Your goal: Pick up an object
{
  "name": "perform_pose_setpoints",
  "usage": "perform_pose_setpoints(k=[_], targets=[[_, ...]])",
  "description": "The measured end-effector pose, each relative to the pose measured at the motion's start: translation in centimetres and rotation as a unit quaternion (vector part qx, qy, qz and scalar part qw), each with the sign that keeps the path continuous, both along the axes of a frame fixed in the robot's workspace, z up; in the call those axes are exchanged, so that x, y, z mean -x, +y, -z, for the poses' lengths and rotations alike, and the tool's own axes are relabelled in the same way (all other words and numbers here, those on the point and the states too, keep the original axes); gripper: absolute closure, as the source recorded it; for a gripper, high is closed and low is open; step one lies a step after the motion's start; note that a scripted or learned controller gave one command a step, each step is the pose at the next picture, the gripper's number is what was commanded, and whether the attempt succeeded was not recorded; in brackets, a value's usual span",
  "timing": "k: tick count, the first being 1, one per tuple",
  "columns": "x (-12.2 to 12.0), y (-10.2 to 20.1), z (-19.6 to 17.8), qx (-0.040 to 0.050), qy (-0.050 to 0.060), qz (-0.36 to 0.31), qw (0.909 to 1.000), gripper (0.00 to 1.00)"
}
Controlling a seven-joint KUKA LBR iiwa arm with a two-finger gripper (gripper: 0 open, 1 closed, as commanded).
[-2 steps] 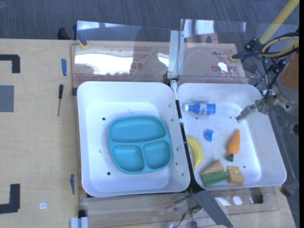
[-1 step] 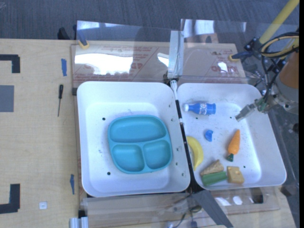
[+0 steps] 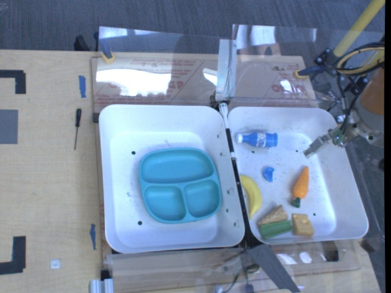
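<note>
Pale wooden desk (image 3: pixel 49 182), two shallow white plastic bins: right bin (image 3: pixel 342 224) pools the pickable toys, orange plastic carrot (image 3: pixel 300 183) nearest the tool (image 3: pixel 319 144) hovering above, jaw state indeterminate; nothing visibly held.

A robotics lab: a pale wooden desk (image 3: pixel 43 182) marked with black tape corners (image 3: pixel 15 81) carries two shallow white bins (image 3: pixel 116 127) side by side, backed by clear plastic shields (image 3: pixel 159 60). Toy food, including a plastic carrot (image 3: pixel 300 184) and banana (image 3: pixel 252 193), fills the right bin, while bundled yellow and black cables (image 3: pixel 357 57) trail over grey carpet (image 3: pixel 183 5).
</note>
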State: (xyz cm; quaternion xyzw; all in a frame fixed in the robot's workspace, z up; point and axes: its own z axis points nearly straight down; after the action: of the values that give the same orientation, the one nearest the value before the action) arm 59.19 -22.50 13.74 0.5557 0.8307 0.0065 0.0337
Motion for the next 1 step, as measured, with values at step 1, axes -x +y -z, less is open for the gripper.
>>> perform_pose_setpoints(k=[1], targets=[[0.12,-0.15,0.02,0.002,0.002,-0.023,0.9997,0.0]])
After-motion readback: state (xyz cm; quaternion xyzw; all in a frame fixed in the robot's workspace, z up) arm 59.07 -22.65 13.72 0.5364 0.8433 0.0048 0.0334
